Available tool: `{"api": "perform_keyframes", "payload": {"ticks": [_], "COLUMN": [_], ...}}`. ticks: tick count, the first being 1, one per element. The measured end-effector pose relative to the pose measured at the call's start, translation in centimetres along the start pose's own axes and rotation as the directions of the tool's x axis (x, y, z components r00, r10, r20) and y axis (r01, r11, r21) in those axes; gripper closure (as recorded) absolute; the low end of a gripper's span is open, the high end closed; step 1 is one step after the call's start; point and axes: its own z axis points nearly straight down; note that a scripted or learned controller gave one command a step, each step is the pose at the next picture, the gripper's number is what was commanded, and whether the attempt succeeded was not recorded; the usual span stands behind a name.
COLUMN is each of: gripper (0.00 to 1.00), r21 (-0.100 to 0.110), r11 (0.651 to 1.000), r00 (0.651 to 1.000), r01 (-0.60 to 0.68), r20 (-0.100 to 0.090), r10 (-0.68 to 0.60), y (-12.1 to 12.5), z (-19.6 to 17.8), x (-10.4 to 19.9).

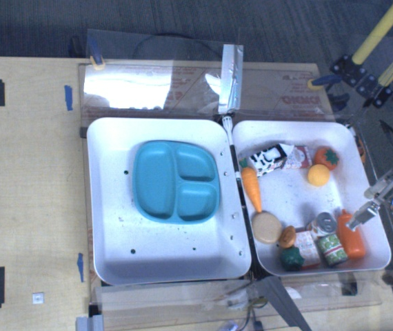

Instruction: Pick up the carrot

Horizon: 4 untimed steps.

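Observation:
The carrot [252, 188] is orange with a green top. It lies lengthwise along the left wall of the right bin [300, 197], its tip pointing toward a tan round piece [266, 227]. My gripper [363, 207] hangs over the right bin's right rim, far to the right of the carrot. Its two metal fingers stand apart, open, with nothing between them. The lower fingertip sits just above an orange bottle [352, 240].
The right bin also holds a black-and-white packet [269, 158], a tomato [326, 157], a yellow lemon [318, 176], a small can [325, 221], a green-labelled can [332, 248] and a broccoli piece [291, 257]. A blue divided plate [176, 181] lies in the left bin [107, 205].

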Motion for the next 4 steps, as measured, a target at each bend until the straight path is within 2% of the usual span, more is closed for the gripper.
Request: {"api": "perform_keyframes", "payload": {"ticks": [1,2,3,4], "gripper": [0.0,0.0,0.0,1.0], "r21": [0.004,0.001,0.001,-0.003], "r11": [0.998,0.987,0.999,0.999], "r00": [0.998,0.987,0.999,0.999], "r01": [-0.062,-0.164,0.049,0.047], "r20": [-0.011,-0.003,-0.005,0.002], "r10": [0.062,0.164,-0.049,-0.047], "y": [4.0,11.9,6.8,6.9], "z": [7.1,4.9,10.8,9.6], "x": [4.3,-6.3,-6.5,-6.7]}}
